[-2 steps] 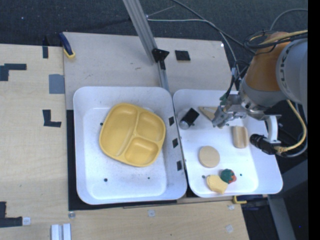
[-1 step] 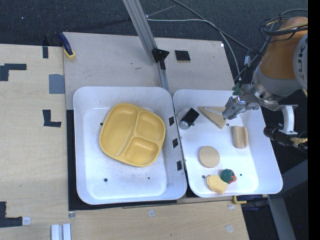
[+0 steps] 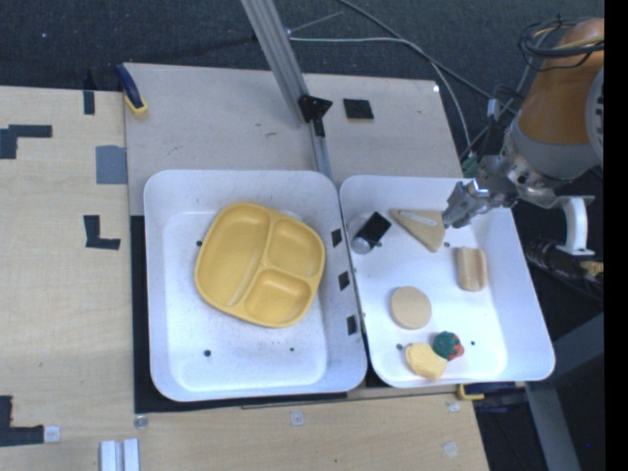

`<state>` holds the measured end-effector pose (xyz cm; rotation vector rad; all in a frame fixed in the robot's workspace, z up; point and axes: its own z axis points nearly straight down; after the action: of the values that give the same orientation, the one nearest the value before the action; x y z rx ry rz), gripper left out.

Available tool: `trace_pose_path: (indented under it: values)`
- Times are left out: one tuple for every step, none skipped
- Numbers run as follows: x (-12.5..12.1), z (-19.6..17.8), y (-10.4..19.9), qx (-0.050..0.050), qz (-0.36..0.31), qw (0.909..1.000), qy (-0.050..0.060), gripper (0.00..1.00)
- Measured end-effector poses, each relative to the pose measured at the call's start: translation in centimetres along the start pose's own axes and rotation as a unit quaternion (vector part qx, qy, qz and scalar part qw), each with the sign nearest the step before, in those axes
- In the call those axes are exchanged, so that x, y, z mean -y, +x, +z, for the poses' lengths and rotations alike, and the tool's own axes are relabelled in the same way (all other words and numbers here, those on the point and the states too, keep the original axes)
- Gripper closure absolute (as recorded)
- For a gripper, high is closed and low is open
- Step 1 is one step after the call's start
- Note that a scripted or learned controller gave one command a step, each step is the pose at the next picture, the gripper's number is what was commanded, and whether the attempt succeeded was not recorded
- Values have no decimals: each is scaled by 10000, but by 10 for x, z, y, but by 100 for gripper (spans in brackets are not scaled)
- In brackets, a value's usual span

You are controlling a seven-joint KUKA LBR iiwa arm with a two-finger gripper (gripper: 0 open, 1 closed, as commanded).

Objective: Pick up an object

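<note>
Toys lie scattered in the right bin (image 3: 525,356), and nearest the camera sits a small yellow piece (image 3: 425,362) touching a green and red ball-like toy (image 3: 447,343) at the bin's front. Just beyond them rests a round tan disc (image 3: 411,307), and to its right, a little farther back, a tan bread-roll-shaped piece (image 3: 471,268) lies lengthwise. In the left bin (image 3: 177,361) a yellow sectioned plate (image 3: 260,263) with three compartments sits tilted toward the middle. Farther back in the right bin, a black and silver cylinder (image 3: 371,232) lies near the wall dividing the bins, just beside a pale wedge shaped like a cheese slice (image 3: 420,227). The end effector (image 3: 459,209) hangs at the wedge's right end, touching or nearly touching it; whether it is clenched or released cannot be told from this angle. Behind it the grey arm (image 3: 549,155) with its orange band (image 3: 559,91) leans in from the right. Cables (image 3: 392,37) cross the dark area beyond the tabletop (image 3: 59,263).
</note>
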<state>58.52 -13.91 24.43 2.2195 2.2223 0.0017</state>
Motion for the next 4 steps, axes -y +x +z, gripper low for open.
trace_pose_path:
  values:
    - [14, 7, 40, 1, -11, 10000, 18, 100]
    - [31, 0, 93, -7, -22, 10000, 20, 100]
    - [49, 8, 133, 0, -14, 10000, 27, 100]
    - [62, 4, 189, -5, -30, 10000, 21, 100]
